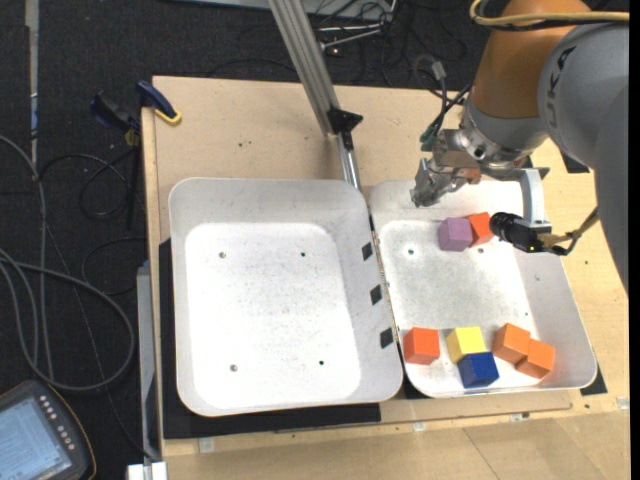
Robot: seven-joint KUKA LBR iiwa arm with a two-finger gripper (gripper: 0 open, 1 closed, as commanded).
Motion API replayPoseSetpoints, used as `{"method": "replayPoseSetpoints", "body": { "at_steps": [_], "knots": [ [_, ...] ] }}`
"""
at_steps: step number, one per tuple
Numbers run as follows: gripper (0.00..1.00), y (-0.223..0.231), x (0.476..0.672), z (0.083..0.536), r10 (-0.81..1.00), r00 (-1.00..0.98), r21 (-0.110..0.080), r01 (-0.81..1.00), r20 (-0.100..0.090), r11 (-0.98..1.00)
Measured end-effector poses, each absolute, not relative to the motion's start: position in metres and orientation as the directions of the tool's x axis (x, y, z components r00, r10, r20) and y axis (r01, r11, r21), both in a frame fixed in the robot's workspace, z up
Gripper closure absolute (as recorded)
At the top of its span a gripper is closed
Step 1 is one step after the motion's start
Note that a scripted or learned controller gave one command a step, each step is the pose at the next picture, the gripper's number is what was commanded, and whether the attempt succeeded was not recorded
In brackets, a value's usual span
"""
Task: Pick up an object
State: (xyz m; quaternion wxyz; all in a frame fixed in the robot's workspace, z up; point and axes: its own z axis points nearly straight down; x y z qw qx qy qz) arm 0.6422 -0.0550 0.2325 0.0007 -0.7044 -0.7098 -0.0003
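The tool point(432, 190) hangs at the end of the grey arm with its orange band, low over the far rim of the right-hand shallow white plastic bin point(560, 298); from this slant I cannot tell how it is set, and nothing shows in its grip. Just beside it, toward the near side, a pale purple cube point(455, 233) sits on the bin floor, touching a red-orange block point(480, 227) on its right. Along the bin's near edge lie the others: an orange cube point(421, 345) at the left, a yellow cube point(465, 342) with a blue cube point(478, 369) tight against its near side, and two orange blocks point(525, 350) pressed together in the right corner. The left-hand shallow white bin point(270, 288) lies alongside on the light wooden table point(260, 128).
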Motion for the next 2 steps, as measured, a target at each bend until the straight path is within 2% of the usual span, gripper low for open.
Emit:
{"method": "replayPoseSetpoints", "body": {
  "at_steps": [2],
  "knots": [
    [1.0,0.05,0.66,0.217,1.0,-0.007,0.002,1.0,0.001,0.007]
  ]
}}
